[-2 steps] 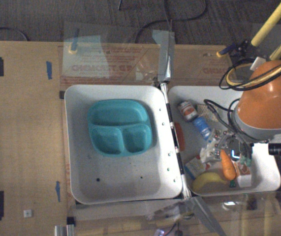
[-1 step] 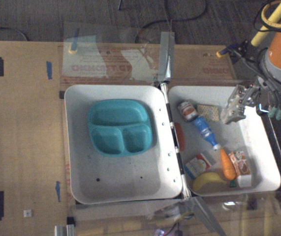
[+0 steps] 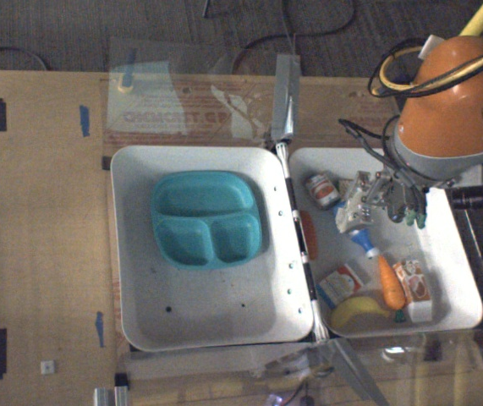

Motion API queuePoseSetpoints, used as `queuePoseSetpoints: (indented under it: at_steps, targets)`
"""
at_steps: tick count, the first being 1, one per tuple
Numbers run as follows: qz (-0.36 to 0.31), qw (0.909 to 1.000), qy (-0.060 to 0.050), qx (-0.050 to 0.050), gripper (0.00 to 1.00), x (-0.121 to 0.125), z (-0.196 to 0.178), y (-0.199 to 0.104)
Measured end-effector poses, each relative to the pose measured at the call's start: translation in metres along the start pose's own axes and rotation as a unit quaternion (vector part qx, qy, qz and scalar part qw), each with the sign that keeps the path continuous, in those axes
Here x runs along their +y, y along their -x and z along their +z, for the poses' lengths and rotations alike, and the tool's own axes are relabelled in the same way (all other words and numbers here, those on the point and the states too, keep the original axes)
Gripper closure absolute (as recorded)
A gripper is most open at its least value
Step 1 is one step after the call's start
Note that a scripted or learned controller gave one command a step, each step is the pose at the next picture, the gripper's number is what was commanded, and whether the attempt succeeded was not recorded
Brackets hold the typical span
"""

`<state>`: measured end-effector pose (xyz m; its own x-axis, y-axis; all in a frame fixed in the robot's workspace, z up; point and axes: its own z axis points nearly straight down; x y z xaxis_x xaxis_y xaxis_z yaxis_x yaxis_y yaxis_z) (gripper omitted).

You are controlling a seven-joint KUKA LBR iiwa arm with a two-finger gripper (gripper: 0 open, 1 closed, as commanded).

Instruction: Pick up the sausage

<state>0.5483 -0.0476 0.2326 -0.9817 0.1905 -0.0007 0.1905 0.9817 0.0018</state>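
Sausage (image 3: 309,234) along right bin's (image 3: 465,265) left wall, well apart from pincer (image 3: 389,200), grip state indiscernible.

No legible text or labels

Grey arm (image 3: 469,155), glossy orange dome-shaped band (image 3: 448,96) — yellow and black cables (image 3: 410,74) looped alongside

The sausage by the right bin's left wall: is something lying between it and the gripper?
Yes. The sausage lies by the left wall; the gripper is upper right of it, and a crumpled packet and small can lie between.
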Motion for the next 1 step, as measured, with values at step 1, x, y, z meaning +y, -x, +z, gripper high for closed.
queuePoseSetpoints:
  at_steps: [1]
  targets:
    - [-0.261,0.9654,0.001,-0.002,1.00,0.0246,0.0039,0.0106]
